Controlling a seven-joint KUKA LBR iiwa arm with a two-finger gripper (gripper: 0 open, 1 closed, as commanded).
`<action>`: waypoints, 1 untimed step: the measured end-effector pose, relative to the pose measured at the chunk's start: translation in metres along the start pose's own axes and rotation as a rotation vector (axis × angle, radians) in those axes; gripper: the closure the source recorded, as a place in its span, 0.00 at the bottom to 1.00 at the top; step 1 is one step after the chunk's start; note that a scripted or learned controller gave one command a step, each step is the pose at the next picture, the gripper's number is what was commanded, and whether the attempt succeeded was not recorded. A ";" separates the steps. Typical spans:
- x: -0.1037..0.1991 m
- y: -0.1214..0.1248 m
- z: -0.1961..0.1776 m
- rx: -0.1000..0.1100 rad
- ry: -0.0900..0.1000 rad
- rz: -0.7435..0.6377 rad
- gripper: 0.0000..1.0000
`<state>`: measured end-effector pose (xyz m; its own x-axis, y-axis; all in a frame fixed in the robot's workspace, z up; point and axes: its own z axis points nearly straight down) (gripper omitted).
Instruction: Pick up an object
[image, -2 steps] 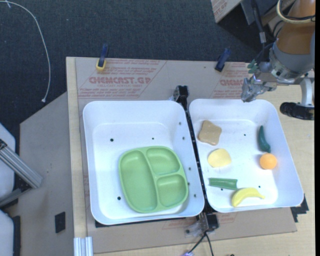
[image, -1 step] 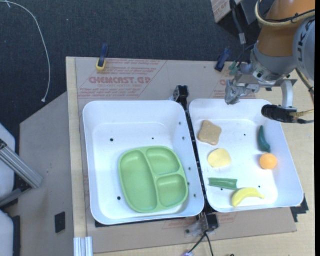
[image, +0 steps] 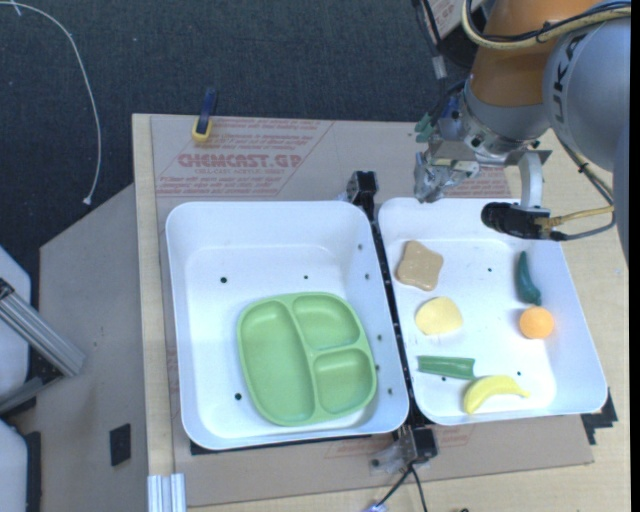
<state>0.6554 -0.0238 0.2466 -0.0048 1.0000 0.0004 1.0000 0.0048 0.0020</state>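
Note:
My gripper (image: 436, 186) hangs above the far edge of the right bin (image: 590, 370), with nothing visible between its fingers. In that bin lie a tan toast slice (image: 419, 264), a pale yellow round piece (image: 438, 316), a dark green pepper (image: 527, 279), an orange ball (image: 537, 322), a green bean-like stick (image: 446, 367) and a yellow banana (image: 494, 392). The toast slice is the closest item, a little below and left of the gripper.
The left bin (image: 200, 260) holds a green three-compartment plate (image: 303, 355). A black clip (image: 361, 185) sits at the top of the wall between the bins. A blue and yellow clamp (image: 205, 116) grips the cardboard's far edge.

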 end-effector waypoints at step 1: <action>0.052 0.007 0.017 0.004 0.000 0.001 1.00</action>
<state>0.6620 0.0285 0.2298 -0.0039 1.0000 0.0003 1.0000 0.0039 -0.0019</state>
